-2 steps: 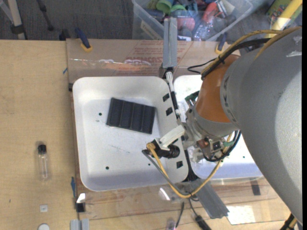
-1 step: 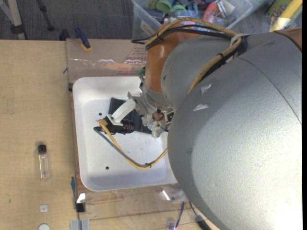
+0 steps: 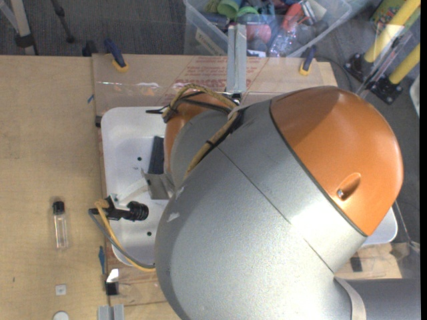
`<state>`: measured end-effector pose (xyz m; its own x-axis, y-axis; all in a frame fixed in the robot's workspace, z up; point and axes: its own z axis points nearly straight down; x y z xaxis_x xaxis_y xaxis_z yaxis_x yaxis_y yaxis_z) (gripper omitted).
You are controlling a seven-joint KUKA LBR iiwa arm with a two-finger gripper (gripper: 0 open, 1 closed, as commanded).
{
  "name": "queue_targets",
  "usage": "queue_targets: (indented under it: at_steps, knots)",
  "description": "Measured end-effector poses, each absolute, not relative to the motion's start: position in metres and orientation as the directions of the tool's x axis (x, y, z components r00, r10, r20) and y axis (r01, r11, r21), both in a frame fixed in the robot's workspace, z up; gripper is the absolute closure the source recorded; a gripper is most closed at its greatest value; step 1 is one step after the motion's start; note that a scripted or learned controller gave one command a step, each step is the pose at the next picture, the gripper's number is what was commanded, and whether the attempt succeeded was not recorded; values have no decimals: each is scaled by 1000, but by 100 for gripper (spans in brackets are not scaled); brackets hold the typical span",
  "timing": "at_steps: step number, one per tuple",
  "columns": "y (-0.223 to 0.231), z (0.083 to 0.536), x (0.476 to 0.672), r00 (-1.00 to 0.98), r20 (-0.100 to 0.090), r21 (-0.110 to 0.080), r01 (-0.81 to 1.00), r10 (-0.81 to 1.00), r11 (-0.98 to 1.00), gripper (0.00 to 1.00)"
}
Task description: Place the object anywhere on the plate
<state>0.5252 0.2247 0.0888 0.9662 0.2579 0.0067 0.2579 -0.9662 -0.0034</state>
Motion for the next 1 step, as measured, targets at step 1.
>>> queue_targets:
  at_steps: [1]
  knots:
    - [174, 161, 492, 753, -5, -4, 658, 658, -753, 100]
